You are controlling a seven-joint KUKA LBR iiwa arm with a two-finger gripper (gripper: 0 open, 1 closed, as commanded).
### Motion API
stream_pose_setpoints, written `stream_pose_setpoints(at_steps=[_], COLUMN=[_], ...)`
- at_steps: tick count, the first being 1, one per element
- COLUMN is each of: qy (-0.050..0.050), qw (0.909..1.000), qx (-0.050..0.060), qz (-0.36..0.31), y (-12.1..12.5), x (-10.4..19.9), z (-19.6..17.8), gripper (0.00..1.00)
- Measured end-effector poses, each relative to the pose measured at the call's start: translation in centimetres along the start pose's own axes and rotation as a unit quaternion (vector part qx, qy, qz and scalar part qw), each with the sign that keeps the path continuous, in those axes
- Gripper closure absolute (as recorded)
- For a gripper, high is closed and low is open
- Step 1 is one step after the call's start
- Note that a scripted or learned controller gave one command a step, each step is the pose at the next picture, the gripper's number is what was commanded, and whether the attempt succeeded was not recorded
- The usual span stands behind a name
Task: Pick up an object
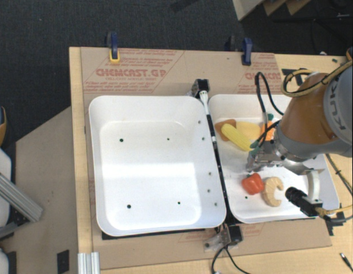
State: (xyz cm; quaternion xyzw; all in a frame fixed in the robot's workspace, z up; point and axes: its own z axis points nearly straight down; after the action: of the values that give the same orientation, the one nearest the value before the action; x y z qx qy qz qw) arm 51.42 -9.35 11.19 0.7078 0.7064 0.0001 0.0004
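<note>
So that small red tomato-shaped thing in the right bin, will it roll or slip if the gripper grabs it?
The small red rounded object probably rolls when nudged, given its rounded shape. Its surface looks smooth and plastic, so it may slip from the gripper. The beige ring-shaped piece beside it could block its rolling.

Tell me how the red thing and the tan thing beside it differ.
The red piece is bright red and blocky; the tan piece is pale beige and curved like a ring with a gap. The red piece lies nearer the divider between the bins, the tan piece farther right. Both lie side by side in the right bin, below the gripper.
</note>
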Motion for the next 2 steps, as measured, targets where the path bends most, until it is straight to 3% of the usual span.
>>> stream_pose_setpoints(at_steps=[1,2], qy=[0.0,0.001], qw=[1.0,1.0], qx=[0.0,0.003], qz=[0.0,0.0], y=[0.0,-3.8], x=[0.0,-0.7], z=[0.1,2.9], gripper=[0.0,0.0])
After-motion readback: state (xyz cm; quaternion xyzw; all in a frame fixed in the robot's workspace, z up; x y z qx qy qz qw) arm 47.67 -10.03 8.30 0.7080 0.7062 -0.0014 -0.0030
